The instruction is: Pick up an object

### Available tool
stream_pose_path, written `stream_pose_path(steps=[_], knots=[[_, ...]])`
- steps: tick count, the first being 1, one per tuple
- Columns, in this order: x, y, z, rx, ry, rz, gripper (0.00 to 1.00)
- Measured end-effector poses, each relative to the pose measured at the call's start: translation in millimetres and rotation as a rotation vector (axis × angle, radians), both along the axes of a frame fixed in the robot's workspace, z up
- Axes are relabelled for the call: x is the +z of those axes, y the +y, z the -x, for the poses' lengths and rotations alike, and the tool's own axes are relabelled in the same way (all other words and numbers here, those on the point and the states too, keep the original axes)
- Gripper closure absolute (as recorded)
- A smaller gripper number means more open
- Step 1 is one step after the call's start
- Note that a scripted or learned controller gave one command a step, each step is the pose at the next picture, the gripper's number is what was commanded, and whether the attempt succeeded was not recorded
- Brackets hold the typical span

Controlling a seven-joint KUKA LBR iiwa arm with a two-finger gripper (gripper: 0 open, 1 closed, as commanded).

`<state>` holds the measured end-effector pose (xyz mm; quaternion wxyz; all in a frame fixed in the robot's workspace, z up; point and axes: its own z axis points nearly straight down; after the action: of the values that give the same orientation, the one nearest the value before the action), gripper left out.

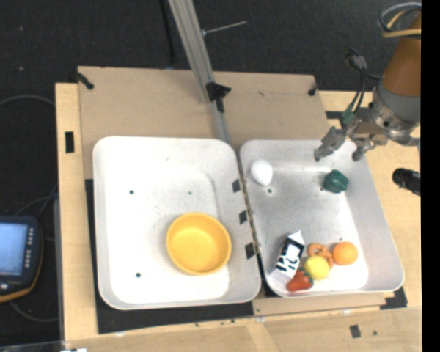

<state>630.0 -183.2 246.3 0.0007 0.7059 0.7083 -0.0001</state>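
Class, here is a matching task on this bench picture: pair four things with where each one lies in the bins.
Things:
1. yellow bowl
2. white ball
3. green object
4. orange

Places:
A. right bin, far left corner
B. right bin, near right part, among the fruit
C. left bin, near part
D. right bin, far right part, just below the gripper

Pairs: 1-C, 2-A, 3-D, 4-B

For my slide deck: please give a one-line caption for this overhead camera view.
Open hand hovers over the right bin near a green object; yellow bowl sits in the left bin.
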Motion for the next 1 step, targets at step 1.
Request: stream_pose_path(steps=[1], knots=[[0.1, -0.1, 0.0, 0.001, 0.0, 0.001, 0.0]])
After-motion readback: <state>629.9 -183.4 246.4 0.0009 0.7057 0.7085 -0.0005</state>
